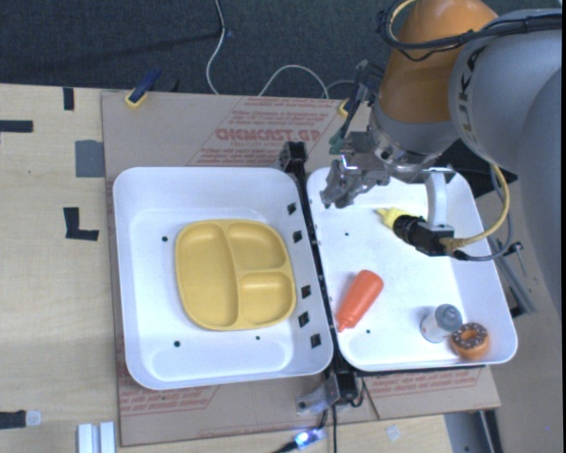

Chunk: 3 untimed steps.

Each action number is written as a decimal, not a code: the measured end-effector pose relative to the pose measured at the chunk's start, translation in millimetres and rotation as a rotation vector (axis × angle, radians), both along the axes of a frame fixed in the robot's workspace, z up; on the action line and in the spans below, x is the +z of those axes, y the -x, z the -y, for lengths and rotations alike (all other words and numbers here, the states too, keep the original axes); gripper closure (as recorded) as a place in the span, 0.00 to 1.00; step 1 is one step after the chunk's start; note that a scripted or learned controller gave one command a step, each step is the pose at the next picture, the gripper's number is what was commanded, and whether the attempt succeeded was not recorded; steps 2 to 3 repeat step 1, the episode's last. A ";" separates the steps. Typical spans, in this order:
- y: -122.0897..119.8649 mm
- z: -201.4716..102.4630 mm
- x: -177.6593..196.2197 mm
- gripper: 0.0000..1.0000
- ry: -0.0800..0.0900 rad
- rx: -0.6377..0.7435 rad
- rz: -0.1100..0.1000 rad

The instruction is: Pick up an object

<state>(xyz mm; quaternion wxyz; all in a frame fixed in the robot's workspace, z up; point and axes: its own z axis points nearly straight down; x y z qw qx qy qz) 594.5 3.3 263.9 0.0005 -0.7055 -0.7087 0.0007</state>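
My gripper [338, 193] hangs over the far left corner of the right bin [396, 352], near the divider between the bins. An orange carrot [358, 298] lies in the right bin toward its left side, below the gripper and apart from it. A small grey cylinder [441, 322] and a sprinkled donut [471, 340] sit together in the near right corner of that bin. Nothing shows between the gripper's fingers.
The left bin [141, 215] holds a yellow divided plate [234, 274] in its middle. Black clips line the divider between the bins. Both bins rest on a cardboard sheet [255, 130] on the wooden bench.
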 end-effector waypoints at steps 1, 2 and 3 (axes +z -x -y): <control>-7.4 -60.8 -10.1 1.00 0.001 -0.001 0.000; -7.4 -60.8 -10.1 1.00 0.001 -0.001 0.000; -7.4 -60.8 -10.1 1.00 0.001 -0.001 0.000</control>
